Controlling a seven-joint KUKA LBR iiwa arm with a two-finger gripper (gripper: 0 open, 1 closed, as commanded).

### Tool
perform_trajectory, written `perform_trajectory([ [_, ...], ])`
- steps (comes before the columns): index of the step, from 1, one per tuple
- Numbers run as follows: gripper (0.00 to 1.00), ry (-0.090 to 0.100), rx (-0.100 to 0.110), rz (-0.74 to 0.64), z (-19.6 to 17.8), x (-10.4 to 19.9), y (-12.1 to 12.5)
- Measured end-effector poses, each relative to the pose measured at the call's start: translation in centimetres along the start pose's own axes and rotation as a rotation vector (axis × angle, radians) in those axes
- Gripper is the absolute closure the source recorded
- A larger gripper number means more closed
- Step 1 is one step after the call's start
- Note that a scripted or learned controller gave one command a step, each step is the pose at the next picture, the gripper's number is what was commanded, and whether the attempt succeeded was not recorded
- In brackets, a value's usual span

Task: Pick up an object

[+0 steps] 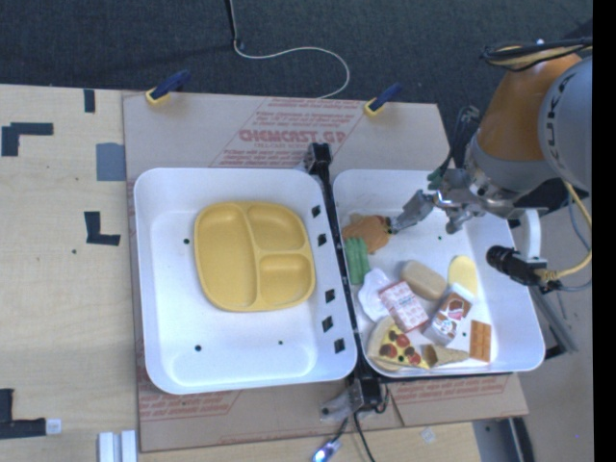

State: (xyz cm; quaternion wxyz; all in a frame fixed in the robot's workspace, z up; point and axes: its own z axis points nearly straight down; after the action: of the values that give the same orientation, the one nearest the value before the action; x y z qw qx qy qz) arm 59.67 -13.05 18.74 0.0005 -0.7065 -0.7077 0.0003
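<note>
My gripper (pixel 431 218) hangs over the far part of the right bin (pixel 520 354), its two fingers spread open with nothing between them. One fingertip (pixel 404 217) points toward a brown bun (pixel 366 231) just to its left. Below the gripper lie a beige loaf (pixel 423 279), a yellow wedge (pixel 464 275), a pink-labelled packet (pixel 402 304), a small printed packet (pixel 449 318), a pizza slice (pixel 397 346) and an orange cracker (pixel 479 340). A green piece (pixel 356 258) lies along the bin's left wall.
The left bin (pixel 164 354) holds a yellow compartment plate (pixel 255 255). A black divider (pixel 329 248) runs between the bins. The arm's orange band (pixel 515 104) rises at the right, with a black cable fitting (pixel 510 263) beside the right bin's rim.
</note>
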Motion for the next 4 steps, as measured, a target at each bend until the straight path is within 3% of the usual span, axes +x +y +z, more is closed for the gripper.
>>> perform_trajectory([
  [1,0.0,0.001,-0.009,-0.005,-10.9,5.6,-3.4],
  [2,1.0,0.0,0.001,-0.002,-11.2,5.3,-3.4],
  [3,1.0,0.002,-0.014,-0.01,-22.1,13.8,-1.5],
  [4,1.0,0.0,0.015,-0.003,-6.7,18.5,-3.9],
])
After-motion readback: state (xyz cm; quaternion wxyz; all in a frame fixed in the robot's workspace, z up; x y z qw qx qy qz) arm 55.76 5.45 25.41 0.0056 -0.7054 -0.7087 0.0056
